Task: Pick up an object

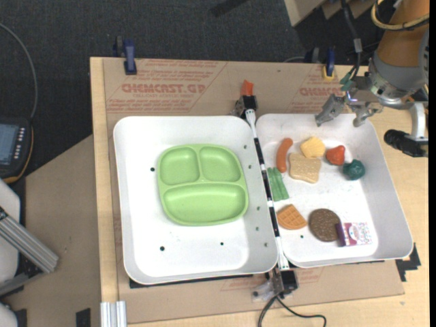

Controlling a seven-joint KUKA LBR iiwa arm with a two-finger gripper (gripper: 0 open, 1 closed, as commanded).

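the hand (346, 113) hangs at the upper right of the frame, over the top rim of the right bin (388, 203), its two fingers spread wide with nothing between them. the pickable things all lie below it in the frame, inside that bin: nearest are the yellow block (313, 146) and the red piece (335, 155), just down from the fingertips, with the green ball (353, 169) beside them. the orange sausage (283, 154) lies down and to the left, its long axis running roughly up and down the frame. the left bin (136, 203) carries a green divided plate (201, 184). to my eye the coming move is a short drop toward the yellow block
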